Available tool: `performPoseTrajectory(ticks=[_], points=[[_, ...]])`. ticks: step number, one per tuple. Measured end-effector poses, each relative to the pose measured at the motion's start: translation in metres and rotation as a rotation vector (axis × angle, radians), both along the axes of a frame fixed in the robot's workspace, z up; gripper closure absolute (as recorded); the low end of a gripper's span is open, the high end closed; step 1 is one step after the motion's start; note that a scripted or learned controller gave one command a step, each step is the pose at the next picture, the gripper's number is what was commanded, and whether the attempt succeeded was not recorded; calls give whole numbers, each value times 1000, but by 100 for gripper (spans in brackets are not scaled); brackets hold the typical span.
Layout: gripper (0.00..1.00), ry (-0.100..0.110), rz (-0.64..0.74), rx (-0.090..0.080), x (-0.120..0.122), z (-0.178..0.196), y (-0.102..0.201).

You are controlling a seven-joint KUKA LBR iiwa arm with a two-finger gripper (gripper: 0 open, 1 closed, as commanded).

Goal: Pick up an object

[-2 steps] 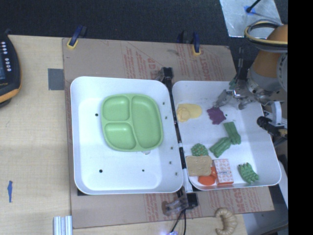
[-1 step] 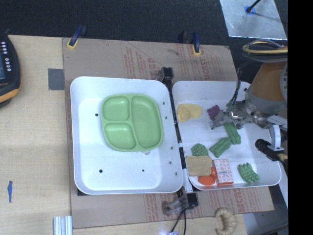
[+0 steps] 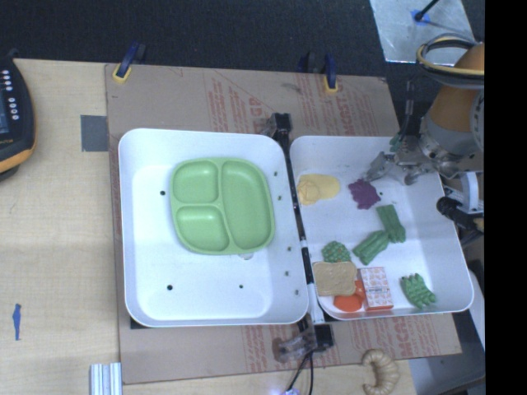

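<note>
Gripper [image 3: 401, 164]: metal, two-fingered, on a grey arm with an orange band; low over the far end of the right bin [image 3: 428, 212]. Fingers appear spread, nothing between them.

Right bin: shallow, white, smooth plastic with rounded corners. Contents, all toy food:
- Purple piece [image 3: 363, 193], lumpy and ragged-edged, just beside the gripper on its near left.
- Yellow piece [image 3: 317, 188], flat, soft-edged, pale; further left of the gripper, by the bin's left wall.
- Two green sticks [image 3: 390, 223] [image 3: 370, 245], ridged, oblong, touching at an angle; nearer the camera than the gripper.
- Small green leafy piece [image 3: 335, 251], bumpy, left of the sticks.
- Toast [image 3: 334, 278], square, tan, grainy; well apart from the gripper in the near-left corner.
- Red slice [image 3: 348, 303], round, partly under the toast.
- Box [image 3: 375, 289], small, rectangular, white and orange, touching the toast's right side.
- Green bumpy piece [image 3: 418, 290], knobbly, near-right corner.

Left bin [image 3: 148, 220]: same white plastic, well left of the gripper. Holds a green plate [image 3: 222, 205], glossy, rounded-square, split into three compartments, nothing in them.

Surface: brown cardboard sheet [image 3: 247, 97], printed, clamped at its far edge, on pale wood.
</note>
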State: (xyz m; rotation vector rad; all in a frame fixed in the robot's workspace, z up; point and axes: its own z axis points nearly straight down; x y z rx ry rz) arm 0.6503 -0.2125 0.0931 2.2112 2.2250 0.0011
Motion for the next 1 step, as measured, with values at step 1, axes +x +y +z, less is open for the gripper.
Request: performPoseTrajectory(ticks=[1], points=[[0, 11, 1, 5, -39, -2, 42]])
